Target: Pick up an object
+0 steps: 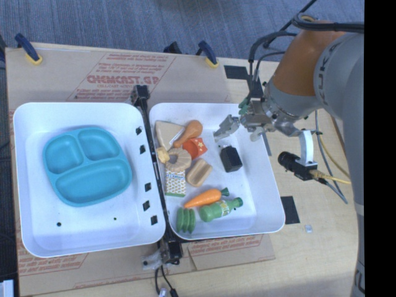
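While tilted, carrot (202, 198) tip pointing left

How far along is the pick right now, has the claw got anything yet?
Done: the arm has reached over the right bin. In hand: nothing shows between the fingers of the claw, which hangs above the bin's upper right part, just above the black block. Left: the grasp and lift. The carrot, green bottle and drumstick lie in the bin; the blue tray sits in the left bin.
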Controlling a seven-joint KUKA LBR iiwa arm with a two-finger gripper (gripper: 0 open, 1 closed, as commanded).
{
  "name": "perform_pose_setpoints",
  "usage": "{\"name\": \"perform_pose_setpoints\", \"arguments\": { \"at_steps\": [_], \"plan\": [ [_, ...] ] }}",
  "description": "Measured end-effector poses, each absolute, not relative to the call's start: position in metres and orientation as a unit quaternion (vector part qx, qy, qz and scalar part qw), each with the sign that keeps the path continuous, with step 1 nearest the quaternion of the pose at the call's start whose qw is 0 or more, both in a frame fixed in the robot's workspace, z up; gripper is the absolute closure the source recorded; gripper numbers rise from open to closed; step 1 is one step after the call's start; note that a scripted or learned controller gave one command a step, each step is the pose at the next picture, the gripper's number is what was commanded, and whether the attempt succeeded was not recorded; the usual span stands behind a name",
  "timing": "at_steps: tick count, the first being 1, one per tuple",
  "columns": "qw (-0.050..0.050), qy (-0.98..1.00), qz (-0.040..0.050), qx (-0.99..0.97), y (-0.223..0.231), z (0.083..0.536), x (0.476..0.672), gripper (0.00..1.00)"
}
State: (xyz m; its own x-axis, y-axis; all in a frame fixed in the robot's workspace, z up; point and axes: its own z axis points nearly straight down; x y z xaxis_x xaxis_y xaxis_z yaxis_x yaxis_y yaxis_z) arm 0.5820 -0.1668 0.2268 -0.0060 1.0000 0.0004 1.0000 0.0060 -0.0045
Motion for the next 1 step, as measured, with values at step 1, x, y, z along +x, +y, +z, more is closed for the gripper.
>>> {"name": "perform_pose_setpoints", "arguments": {
  "at_steps": [1],
  "plan": [
    [0.001,-0.837,0.0008,-0.547,-0.1287,0.0913,0.6564,0.00]
  ]
}}
